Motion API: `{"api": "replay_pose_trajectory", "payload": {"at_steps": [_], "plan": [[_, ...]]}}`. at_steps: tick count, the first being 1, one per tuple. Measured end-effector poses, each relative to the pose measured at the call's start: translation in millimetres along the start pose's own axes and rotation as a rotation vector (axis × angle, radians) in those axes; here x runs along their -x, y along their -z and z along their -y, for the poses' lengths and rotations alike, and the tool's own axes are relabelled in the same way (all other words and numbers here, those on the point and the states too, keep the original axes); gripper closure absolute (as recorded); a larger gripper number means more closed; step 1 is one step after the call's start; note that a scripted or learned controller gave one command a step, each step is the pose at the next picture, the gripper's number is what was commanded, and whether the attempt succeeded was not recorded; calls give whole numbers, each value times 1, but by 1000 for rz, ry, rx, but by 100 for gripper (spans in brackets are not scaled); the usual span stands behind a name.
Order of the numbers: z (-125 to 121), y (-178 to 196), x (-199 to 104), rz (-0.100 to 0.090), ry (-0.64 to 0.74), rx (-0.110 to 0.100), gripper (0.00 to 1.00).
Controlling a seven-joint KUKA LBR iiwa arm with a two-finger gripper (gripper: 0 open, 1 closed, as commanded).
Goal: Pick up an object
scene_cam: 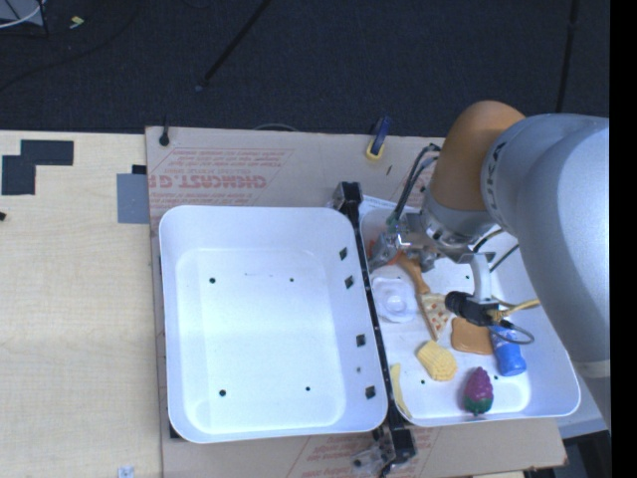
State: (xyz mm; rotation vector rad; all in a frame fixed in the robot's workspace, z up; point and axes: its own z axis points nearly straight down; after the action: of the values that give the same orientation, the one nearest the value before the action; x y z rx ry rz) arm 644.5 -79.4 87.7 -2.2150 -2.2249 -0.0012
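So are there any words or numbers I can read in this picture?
Red print on the cardboard sheet under the bins: it appears upside down and blurred, so I cannot read it for sure.
More red print on the cardboard's front edge: too small and blurred to read.
No other writing is legible.

We note the two bins, left [189, 267] and right [557, 391], as smooth white plastic with a soft sheen. They sit on a brown cardboard sheet [229, 167], matt, with printed red lettering. The bench [70, 307] reads as pale wood, grain faintly visible, matt. The arm [557, 207] has a smooth grey casing, semi-gloss, and its orange band [468, 157] looks slick. In the right bin, the yellow corn-like piece [436, 360] looks bumpy; the purple item [479, 389] and blue item [510, 358] seem smooth plastic.
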Motion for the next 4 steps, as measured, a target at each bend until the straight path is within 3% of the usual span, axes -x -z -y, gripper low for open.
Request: {"api": "replay_pose_trajectory", "payload": {"at_steps": [1,2,3,4], "plan": [[1,10,3,1,-2,-4,100],[24,0,96,6,-11,-4,100],[5,-3,51,-1,-5,-18,100],[-2,106,-33,1,1,11,100]]}}
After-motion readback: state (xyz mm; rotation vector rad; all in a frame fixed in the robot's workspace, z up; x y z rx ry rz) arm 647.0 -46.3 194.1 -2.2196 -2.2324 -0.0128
